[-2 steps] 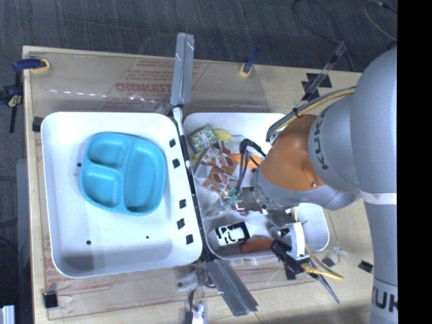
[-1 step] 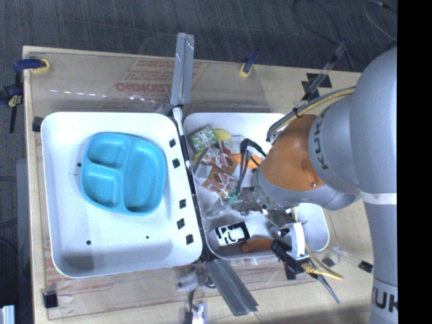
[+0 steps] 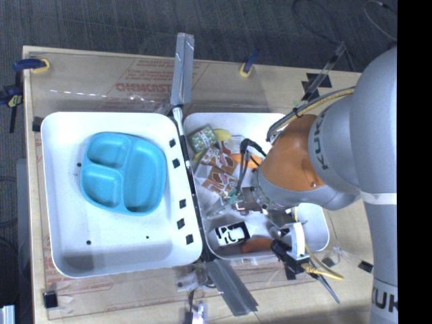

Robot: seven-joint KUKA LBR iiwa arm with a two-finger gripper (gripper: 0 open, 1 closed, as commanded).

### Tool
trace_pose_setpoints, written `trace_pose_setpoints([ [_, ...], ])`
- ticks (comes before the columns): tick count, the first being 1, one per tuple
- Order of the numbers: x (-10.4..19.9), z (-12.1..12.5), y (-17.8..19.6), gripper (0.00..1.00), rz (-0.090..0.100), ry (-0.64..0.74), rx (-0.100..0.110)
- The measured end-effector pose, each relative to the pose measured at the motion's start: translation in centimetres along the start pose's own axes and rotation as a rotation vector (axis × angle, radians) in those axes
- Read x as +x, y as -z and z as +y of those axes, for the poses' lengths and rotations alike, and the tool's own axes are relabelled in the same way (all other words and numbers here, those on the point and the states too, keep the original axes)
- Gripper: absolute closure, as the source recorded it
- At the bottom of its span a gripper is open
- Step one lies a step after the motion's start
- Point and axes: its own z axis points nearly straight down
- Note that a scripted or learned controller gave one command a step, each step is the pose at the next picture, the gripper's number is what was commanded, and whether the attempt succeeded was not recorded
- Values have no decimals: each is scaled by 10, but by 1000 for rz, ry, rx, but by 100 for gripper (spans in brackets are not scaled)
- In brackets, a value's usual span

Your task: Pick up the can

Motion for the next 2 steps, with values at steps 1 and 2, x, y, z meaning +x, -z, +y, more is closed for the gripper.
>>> trace_pose_setpoints([
  [1, 0, 0, 0, 0, 0, 0, 0],
  [2, 0, 0, 0, 0, 0, 0, 0],
])
